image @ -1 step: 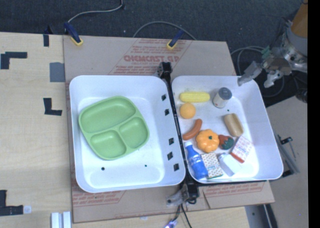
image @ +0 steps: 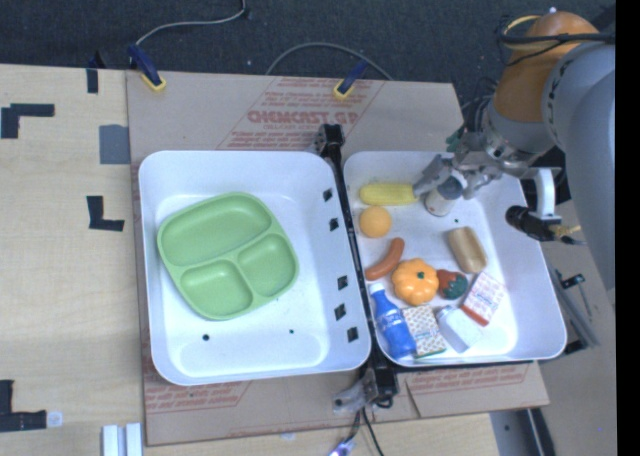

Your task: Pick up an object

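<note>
1. Arm [image: 560,74] reaches in from the right; gripper [image: 440,189] sits over the upper part of the right bin [image: 520,339], near its back wall.
2. Tool state: cannot tell how far open it is. Nothing visibly held.
3. Candidate objects, all in the right bin: yellow corn [image: 386,193] just left of the gripper, orange ball [image: 375,222] below it, sausage [image: 385,258], bread roll [image: 465,248], small pumpkin [image: 415,281], blue bottle [image: 393,324], packets crowded along the front.
4. Left bin [image: 165,174] holds a green divided tray [image: 228,254]; not relevant.
5. Judgement: corn is nearest and lies apart from the clutter. Best approach is to centre over its middle, straddle its short axis, then descend fully before closing.
6. Risk: rounded corn may roll or squirt out if gripped off-centre.
</note>
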You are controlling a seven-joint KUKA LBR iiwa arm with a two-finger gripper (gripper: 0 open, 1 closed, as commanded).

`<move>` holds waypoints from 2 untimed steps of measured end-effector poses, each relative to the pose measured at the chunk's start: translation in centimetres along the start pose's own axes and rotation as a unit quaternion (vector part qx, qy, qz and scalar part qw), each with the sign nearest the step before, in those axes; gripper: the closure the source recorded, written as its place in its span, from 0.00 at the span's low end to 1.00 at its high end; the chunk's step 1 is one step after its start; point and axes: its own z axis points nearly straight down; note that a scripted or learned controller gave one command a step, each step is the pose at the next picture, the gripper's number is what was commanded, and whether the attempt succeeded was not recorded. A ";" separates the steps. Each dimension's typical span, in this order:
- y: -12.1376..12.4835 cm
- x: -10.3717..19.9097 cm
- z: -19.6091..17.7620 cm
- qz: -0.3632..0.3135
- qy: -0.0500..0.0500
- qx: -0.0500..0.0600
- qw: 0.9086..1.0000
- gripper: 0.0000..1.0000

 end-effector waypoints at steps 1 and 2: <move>-8.7 -2.1 -2.3 0.001 -0.002 -0.002 1.000 0.00; -1.9 1.4 4.7 0.000 -0.001 -0.004 1.000 0.00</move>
